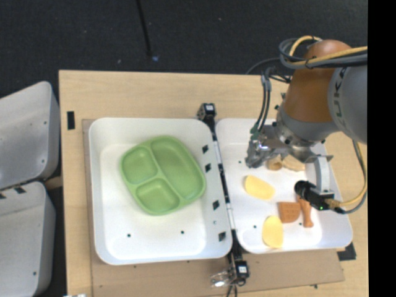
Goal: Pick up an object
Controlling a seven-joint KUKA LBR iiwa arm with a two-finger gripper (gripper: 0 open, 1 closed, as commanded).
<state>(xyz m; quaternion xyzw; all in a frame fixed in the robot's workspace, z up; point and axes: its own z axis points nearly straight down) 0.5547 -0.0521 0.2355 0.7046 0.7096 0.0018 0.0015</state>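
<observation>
Fingers (257,158), state unclear, hang over the right white bin (328,237) on a wooden bench (154,91); dark floor (124,23) behind.

1. In the left bin (105,240) I saw a green divided plate (162,174) filling the middle; bare floor ran along the rim from 5 to 9 o'clock.
2. In the right bin (238,141) the arm (315,98) blocked the 12 to 2 o'clock part.
3. Two yellow pieces (259,187) (272,231) and an orange piece (289,212) crowded the centre to 5 o'clock.
4. I found open floor along that bin's 9 o'clock edge, beside the divider (219,178).
</observation>
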